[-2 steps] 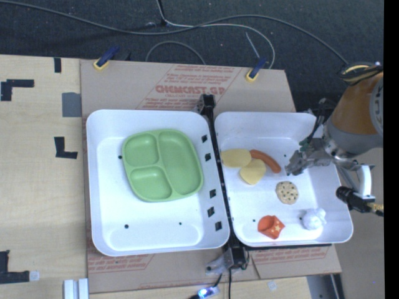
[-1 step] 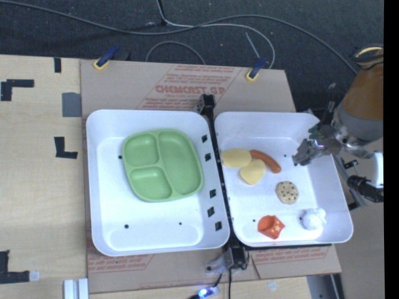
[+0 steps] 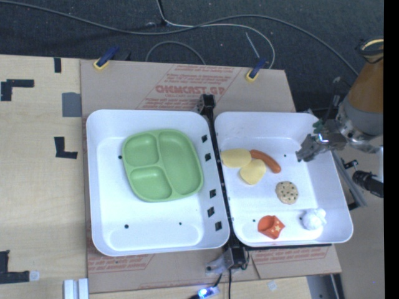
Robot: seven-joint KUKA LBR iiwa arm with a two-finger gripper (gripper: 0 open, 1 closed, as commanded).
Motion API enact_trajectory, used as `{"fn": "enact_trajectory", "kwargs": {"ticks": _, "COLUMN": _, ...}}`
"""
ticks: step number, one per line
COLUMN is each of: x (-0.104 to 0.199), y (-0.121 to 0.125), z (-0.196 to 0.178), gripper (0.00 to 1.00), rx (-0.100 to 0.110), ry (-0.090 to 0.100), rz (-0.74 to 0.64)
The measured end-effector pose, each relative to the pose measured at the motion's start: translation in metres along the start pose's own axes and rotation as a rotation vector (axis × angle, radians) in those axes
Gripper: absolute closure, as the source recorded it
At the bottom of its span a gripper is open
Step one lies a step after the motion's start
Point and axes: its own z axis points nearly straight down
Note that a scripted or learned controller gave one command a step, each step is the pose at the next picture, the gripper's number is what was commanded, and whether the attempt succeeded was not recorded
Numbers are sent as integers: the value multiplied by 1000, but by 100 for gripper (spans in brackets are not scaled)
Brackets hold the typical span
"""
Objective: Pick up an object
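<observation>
One arm (image 3: 365, 101) leaning over right bin (image 3: 324, 185) edge; claw (image 3: 310, 149) grip state unclear.

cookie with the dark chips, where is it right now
The cookie lies in the right bin, below the sausage and above the red piece.

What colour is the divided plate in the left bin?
Light green plate, seen best in the camera view.

Open floor beside cookie (image 3: 287, 192)
</observation>
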Motion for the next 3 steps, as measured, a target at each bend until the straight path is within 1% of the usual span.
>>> {"fn": "enact_trajectory", "kwargs": {"ticks": 1, "x": 48, "y": -3, "z": 10, "gripper": 100, "rx": 4, "ry": 2, "rz": -3}}
{"fn": "enact_trajectory", "kwargs": {"ticks": 2, "x": 103, "y": -8, "z": 20, "gripper": 100, "rx": 5, "ry": 2, "rz": -4}}
{"fn": "enact_trajectory", "kwargs": {"ticks": 3, "x": 149, "y": -13, "z": 9, "gripper": 100, "rx": 3, "ry": 1, "rz": -4}}
